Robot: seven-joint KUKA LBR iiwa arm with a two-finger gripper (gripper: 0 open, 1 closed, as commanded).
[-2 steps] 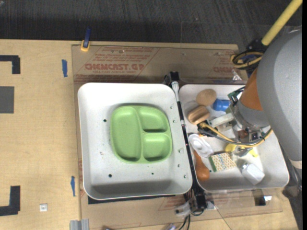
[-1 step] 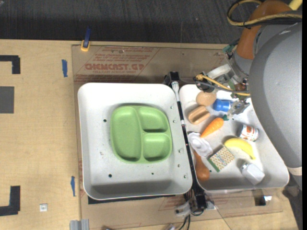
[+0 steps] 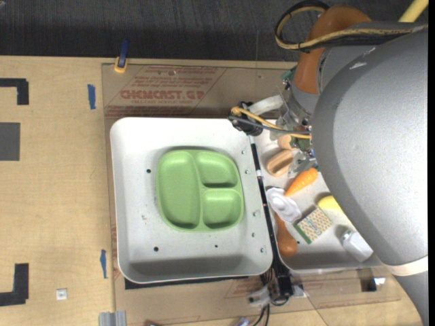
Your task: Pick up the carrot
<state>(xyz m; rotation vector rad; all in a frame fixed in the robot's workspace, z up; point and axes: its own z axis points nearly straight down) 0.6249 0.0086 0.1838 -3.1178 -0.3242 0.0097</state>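
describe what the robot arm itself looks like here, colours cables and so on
The arm is a bulky, rounded, smooth grey shell that covers much of the right bin. Above the wrist sits an orange band. A dark cable with a yellowish stripe loops beside it, and more yellow and black wiring runs near the wrist's metal parts.

The left bin (image 3: pixel 129 202) has open floor around the green divided plate (image 3: pixel 200 189). In the right bin (image 3: pixel 319 255), the carrot (image 3: pixel 302 180) is crowded by a bread roll (image 3: pixel 279 161), a white object (image 3: pixel 284 206) and the grey arm (image 3: pixel 374 148) above.
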